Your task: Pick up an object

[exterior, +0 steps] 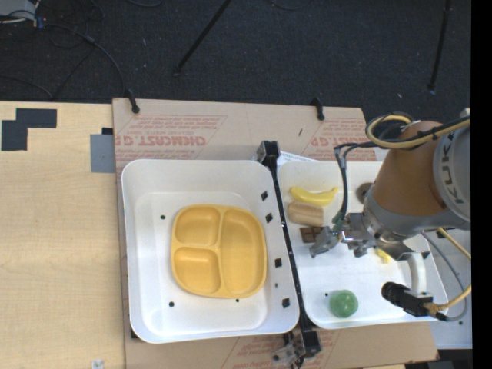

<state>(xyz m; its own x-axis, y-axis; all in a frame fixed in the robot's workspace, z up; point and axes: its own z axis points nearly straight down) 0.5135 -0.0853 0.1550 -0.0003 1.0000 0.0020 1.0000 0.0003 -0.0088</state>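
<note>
As laid out on the bench [54, 244], largest first: two shallow white plastic bins side by side, left bin [146, 206] and right bin [365, 283]. Next, reaching in from the right and hanging over the right bin, the grey arm with an orange band above the wrist [407, 175]. Flat in the middle of the left bin, a yellow plastic plate with rounded corners and three compartments [219, 250]. In the right bin's far left corner, a curved yellow banana [314, 196], long axis across the bin. Touching its near side, a tan rectangular block [306, 214], lying the same way. Then the two-finger gripper [329, 242], low over the bin floor towards the bin's left wall. No telling released from clenched at this angle, and nothing plainly held. Near the front wall, well apart from the rest, a small green ball [344, 304]. Smallest, a dark brown scrap [308, 235], just on the near side of the tan block and just left of the gripper, too small to name.

Judging by position, likeliest target either the brown scrap or the tan block: both to the gripper's left, the block a little farther back. For the block, close across the short side, square to that left-right axis. Watch for a nudge into the banana instead of a grasp.
</note>
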